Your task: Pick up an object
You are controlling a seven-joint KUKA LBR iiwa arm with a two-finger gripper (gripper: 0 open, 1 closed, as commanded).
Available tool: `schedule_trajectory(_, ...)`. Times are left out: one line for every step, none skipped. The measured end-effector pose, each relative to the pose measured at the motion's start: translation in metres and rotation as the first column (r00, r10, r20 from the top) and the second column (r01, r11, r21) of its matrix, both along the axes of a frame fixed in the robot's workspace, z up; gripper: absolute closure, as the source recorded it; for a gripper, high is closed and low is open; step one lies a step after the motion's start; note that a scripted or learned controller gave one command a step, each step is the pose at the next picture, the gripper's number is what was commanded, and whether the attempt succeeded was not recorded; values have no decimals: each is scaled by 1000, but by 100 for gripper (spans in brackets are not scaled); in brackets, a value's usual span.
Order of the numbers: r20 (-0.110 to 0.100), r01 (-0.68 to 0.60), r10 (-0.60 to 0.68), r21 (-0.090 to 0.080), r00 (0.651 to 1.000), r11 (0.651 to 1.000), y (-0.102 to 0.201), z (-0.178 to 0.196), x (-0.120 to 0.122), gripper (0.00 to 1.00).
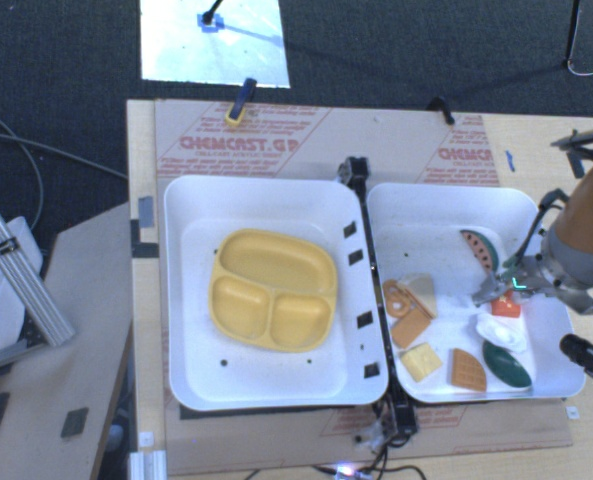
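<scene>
A: What is in the left bin [191, 208]?

B: One yellow divided plate [273, 290], lying flat near the middle.

A: And the right bin [426, 208]?

B: Small toy foods. At its left side some brown pieces [407, 313], then a yellow cracker [422, 361] and a waffle piece [468, 370] near the front wall. A watermelon slice [480, 249] lies further back. At the right are a red-and-white object [506, 320] and a dark green one [506, 364].

A: The gripper [508, 286]?

B: Low over the red-and-white object. Whether the fingers are apart or closed, I cannot tell.
</scene>
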State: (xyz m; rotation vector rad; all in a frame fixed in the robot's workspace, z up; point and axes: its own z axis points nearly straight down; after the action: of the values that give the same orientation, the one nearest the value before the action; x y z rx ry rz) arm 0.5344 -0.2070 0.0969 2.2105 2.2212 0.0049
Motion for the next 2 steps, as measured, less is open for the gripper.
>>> schedule_trajectory(3,-2,2,-1,1000,1000,0,11,1,100)
schedule_trajectory(15,5,-5,-5,1000,1000,-1,-6,-39,100)
